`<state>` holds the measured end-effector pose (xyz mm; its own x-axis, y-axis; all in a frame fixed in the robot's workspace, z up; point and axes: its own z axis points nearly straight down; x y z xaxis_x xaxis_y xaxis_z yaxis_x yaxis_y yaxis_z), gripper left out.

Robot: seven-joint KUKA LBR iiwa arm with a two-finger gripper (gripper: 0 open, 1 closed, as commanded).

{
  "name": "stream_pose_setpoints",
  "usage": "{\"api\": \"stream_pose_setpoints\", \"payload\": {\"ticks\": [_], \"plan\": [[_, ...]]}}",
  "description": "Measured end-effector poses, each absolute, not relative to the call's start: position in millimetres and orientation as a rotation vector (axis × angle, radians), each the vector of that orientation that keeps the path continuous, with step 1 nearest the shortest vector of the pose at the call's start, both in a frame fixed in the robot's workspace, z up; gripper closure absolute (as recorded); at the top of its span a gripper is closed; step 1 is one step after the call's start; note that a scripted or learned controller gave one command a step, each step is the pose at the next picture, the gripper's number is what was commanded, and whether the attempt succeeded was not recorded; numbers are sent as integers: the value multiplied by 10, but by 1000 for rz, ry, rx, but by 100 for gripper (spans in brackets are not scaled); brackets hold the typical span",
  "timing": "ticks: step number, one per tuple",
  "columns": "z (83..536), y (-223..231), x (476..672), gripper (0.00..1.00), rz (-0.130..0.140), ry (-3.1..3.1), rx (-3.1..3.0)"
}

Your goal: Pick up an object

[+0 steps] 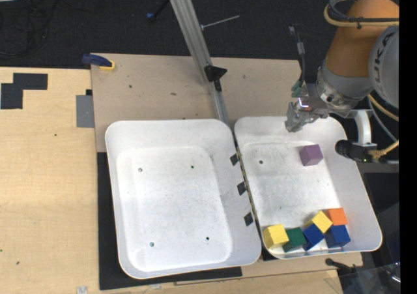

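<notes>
Gripper point(296, 121): hangs over the far edge of the right bin point(365, 221). Whether it is spread or closed cannot be told; nothing is seen in its grasp.

Purple block point(311, 154): nearest object, lying alone on the bin floor at about 5 o'clock from the gripper, near but apart. Roughly cubic, no marked long axis. Judged the likeliest target.

Block cluster point(313, 231): yellow, green, blue and orange pieces packed together at the bin's near edge, about 6 o'clock, well apart from the gripper.

Left bin point(124, 136): at 8 o'clock.
</notes>
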<state>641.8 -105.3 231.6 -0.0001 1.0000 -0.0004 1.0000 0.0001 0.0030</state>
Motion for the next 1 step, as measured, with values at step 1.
{"api": "stream_pose_setpoints", "payload": {"ticks": [1], "plan": [[2207, -570, 6195, 100, -4, 2229, 2222]]}}
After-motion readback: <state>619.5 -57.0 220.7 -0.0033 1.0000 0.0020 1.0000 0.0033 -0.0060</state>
